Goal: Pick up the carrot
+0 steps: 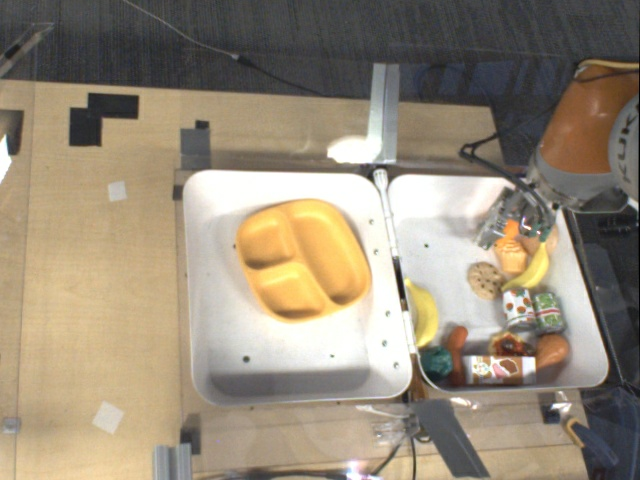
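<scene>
Orange-banded, your arm (590,133) reached in from the right and angled down into the right bin (440,203). Its gripper (515,223) sat low at the bin's upper right, directly over the carrot (510,251), beside a banana (532,270). You couldn't tell whether it gripped anything.

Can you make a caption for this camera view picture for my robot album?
The tool reaches down at the orange carrot beside a banana in the right bin.
</scene>
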Motion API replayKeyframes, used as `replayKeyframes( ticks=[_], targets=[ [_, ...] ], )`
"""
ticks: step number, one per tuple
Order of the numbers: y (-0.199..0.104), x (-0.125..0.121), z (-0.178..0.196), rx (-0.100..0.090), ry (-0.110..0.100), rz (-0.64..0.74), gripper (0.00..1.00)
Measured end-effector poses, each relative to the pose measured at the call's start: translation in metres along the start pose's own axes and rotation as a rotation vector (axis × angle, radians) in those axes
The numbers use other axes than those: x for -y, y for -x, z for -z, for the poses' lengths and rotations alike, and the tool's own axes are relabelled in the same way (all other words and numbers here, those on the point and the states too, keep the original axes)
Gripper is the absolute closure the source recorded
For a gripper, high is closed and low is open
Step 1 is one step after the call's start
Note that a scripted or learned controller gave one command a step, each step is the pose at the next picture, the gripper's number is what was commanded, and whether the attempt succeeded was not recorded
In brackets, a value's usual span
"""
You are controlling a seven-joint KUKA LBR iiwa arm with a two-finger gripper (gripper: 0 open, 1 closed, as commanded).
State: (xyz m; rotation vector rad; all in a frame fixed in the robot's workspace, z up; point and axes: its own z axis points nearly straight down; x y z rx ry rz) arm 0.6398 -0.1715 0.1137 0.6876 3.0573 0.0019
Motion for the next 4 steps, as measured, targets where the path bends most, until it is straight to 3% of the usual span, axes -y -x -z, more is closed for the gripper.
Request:
replayKeyframes(
  ticks=[1,2,3,4],
  targets=[
    [0.012,-0.026,0.053,0.005,0.002,-0.179,1.00],
    [-0.066,-0.010,-0.023,0.006,0.003,-0.449,1.00],
    [-0.071,0.021,0.099,0.009,0.003,-0.582,1.00],
    [-0.132,-0.001,0.070,-0.004,-0.003,-0.746,1.00]
  ],
)
